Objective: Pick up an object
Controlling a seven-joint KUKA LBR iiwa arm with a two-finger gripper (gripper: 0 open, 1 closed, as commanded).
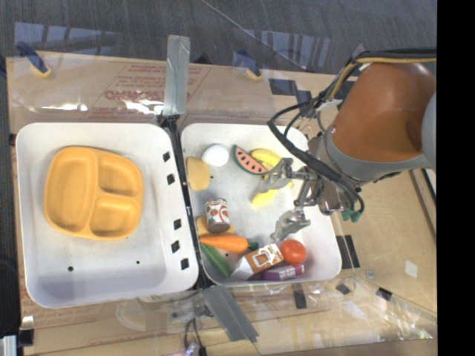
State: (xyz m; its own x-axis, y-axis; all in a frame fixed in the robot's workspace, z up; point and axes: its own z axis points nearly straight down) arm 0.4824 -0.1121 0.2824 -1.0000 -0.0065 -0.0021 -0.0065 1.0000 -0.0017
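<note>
The right bin (326, 236) holds several toy foods. My gripper (284, 199) hangs over its right half, open, its fingers (279, 173) spread wide along the bin's depth with nothing gripped. A small yellow piece (263, 196) lies just left of the gap between the fingers. A red tomato (294, 251) sits right below the near finger. A watermelon slice (248, 160) and a banana (267, 156) lie by the far finger.
Also in the right bin are a white egg (215, 155), tan cookie (197, 173), small can (216, 213), carrot (224, 243), green vegetable (214, 259), juice box (265, 258) and purple eggplant (283, 274). The left bin (44, 280) holds a yellow divided plate (93, 191).
</note>
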